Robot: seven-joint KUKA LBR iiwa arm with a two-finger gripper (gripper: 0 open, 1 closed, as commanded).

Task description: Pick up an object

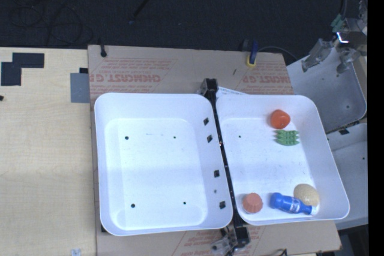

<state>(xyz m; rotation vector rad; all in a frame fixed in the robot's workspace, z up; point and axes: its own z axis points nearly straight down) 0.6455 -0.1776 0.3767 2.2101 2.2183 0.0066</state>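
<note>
Dark floor with loose cables runs behind a pale wooden bench, where a cardboard sheet lies under two white bins set side by side. On the left, the left bin has only bare white floor with small dark holes. Beside it, the right bin holds five things: one orange ball near its far side, one green ridged piece just below it, and along the near wall one pink ball, one blue bottle lying flat, and one tan ball touching the bottle. Whether the claw is released or clenched cannot be told.
</note>
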